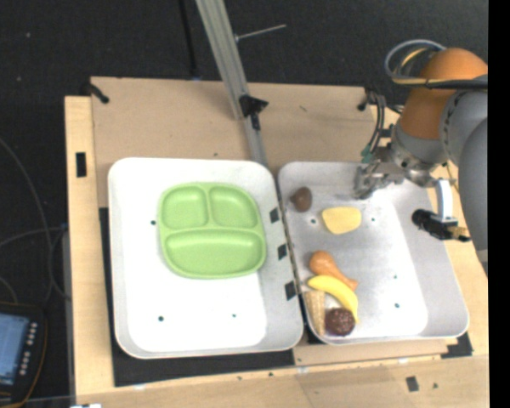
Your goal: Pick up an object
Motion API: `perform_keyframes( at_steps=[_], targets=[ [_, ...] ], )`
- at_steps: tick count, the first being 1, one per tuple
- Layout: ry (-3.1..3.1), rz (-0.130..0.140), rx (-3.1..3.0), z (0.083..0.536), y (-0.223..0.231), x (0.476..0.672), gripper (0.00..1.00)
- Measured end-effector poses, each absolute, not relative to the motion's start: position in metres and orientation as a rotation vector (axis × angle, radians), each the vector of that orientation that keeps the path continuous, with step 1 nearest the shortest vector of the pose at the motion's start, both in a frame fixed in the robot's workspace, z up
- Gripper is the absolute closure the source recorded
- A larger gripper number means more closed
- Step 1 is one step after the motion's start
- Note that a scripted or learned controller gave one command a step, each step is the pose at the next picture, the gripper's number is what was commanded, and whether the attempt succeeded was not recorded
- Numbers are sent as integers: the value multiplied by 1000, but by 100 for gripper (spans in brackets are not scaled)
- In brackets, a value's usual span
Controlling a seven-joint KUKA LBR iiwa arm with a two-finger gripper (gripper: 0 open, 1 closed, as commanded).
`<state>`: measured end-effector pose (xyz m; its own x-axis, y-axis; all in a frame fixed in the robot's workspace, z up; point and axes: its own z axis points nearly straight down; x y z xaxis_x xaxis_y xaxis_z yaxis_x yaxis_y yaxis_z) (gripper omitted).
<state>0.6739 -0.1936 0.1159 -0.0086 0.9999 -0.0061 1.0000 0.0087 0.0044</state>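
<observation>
The grey arm reaches in from the right, its orange band high at the upper right and its wrist angled down and leftward over the far end of the right bin [425,304]. The gripper [365,185] hangs at that bin's upper edge, just above and to the right of the pale yellow piece [341,220]; nothing is visible between its tips, and how far apart they stand cannot be told from this slant. The other objects lie along the right bin's left side: a small brown ball [301,198] near the top, an orange carrot-like piece [330,268] lower down, a banana [335,292] just below it and touching it, and a dark reddish round thing [339,321] at the bottom corner (close against the banana's end). The left bin [136,313] bears a green divided plate [212,230] with three compartments, set toward its upper half. No brand, label or writing can be read anywhere on the bench or the arm.
</observation>
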Motion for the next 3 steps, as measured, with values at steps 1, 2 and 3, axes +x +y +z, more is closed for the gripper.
perform_keyframes(
  at_steps=[1, 2, 3],
  targets=[
    [2217, 5, 2215, 175, -201, 669, 100],
    [2220, 4, 2216, 204, -202, 670, 100],
    [2227, 1, 2215, 200, -153, 672, 100]
  ],
)
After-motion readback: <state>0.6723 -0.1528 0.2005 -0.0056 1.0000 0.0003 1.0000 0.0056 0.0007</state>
